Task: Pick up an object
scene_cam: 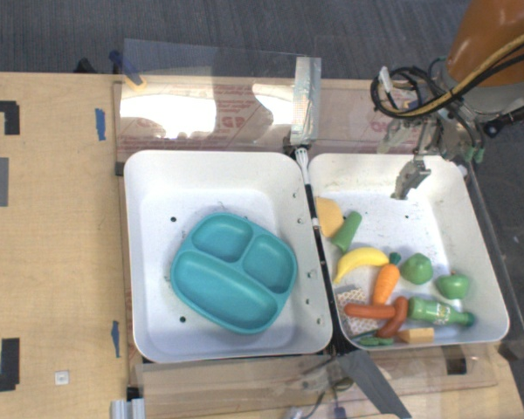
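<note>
My gripper (407, 182) hangs over the bare back part of the right bin (485, 260), with nothing seen in it. Toy food lies piled at that bin's front, well below the gripper: a yellow banana (362, 260), an orange carrot (385, 282), a green cucumber (347, 230), a yellow-orange piece (328, 216) by the left wall, two round green pieces (417, 269) (454, 285), a green bottle (442, 311) and red sausages (368, 311).
The left bin (148, 234) holds a teal divided plate (234, 271). A raised divider (313, 225) separates the two bins. Black cables (406, 94) loop above the wrist, and a clear sheet (210, 103) stands behind the left bin.
</note>
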